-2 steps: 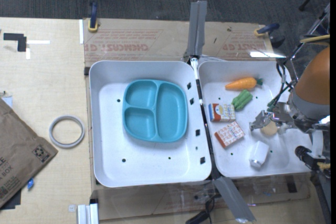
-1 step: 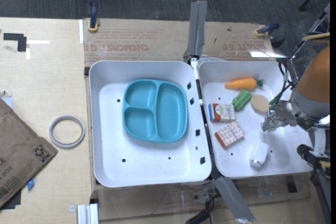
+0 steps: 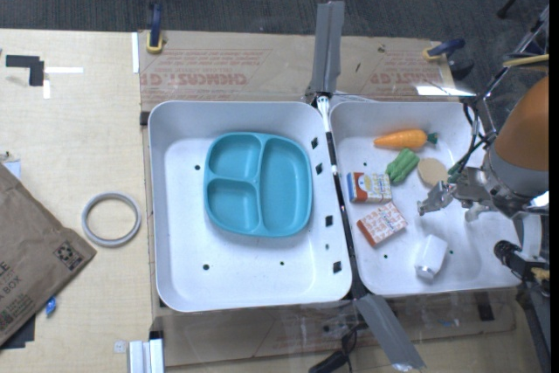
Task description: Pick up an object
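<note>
In the right bin lie an orange carrot, a green vegetable, a beige round piece, a small colourful carton, a red-and-white patterned box and a white cylinder. My gripper hangs over the right part of this bin, just below the beige piece and above the white cylinder. Its fingers are spread open and hold nothing.
The left bin holds a teal divided plate. A roll of tape and a brown cardboard box sit on the bench at left. A grey divider stands between the bins at the back.
</note>
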